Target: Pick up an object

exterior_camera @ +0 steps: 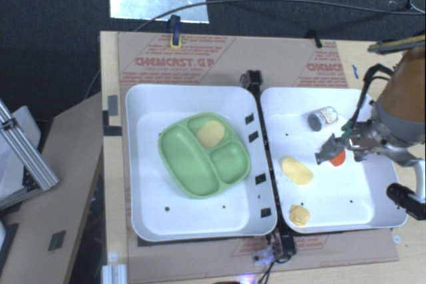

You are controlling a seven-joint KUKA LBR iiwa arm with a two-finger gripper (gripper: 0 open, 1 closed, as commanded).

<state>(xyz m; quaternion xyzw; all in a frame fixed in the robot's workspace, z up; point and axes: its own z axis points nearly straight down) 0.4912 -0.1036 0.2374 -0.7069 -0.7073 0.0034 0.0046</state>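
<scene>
My gripper hangs over the middle of the right bin, with the arm reaching in from the right. A small red-orange object lies directly beneath it and is partly hidden by it; whether it is gripped I cannot tell. A small grey and white can lies on its side toward the bin's far edge. To the left of the gripper lies a yellow lemon-like piece. A smaller yellow-orange piece sits at the bin's near edge.
In the left bin a green divided plate carries a yellow object in its far compartment. A black divider strip runs between the bins. Cables cross the dark floor behind the bench.
</scene>
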